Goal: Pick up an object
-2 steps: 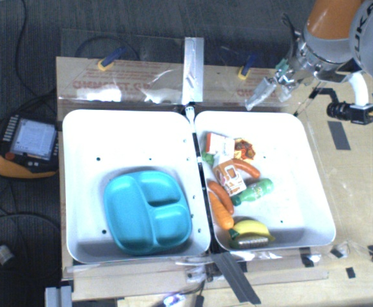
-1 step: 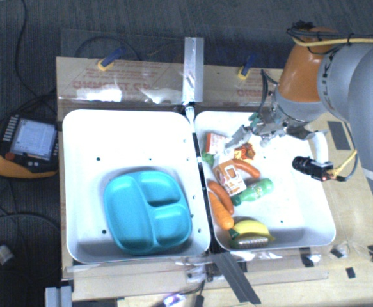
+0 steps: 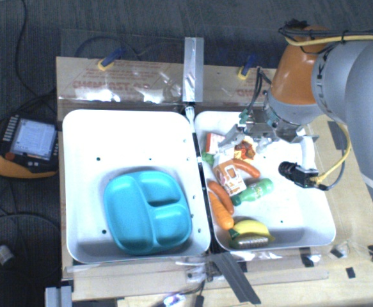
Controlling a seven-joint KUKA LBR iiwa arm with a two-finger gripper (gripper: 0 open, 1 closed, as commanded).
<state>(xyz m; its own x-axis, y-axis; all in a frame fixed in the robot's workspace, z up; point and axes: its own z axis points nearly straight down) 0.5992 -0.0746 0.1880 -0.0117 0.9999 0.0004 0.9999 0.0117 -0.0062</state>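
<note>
Hovering over the right bin's [image 3: 324, 232] far edge, my claw [image 3: 249, 135] has fingers I cannot tell apart, open or shut. Just below it, toward the near edge, lies the sausage [image 3: 237, 167], long axis running across the bin.

Divided tray [image 3: 148, 212] in left bin [image 3: 84, 130]; toy foods [image 3: 236, 197] in right bin [image 3: 314, 219].

Left of the gripper [image 3: 253, 135], a turquoise divided tray [image 3: 148, 212] lies in the left bin [image 3: 84, 133]. Farther left, a handheld control pendant [image 3: 25, 147] rests on the dark carpet [image 3: 20, 43], screen lit.
</note>
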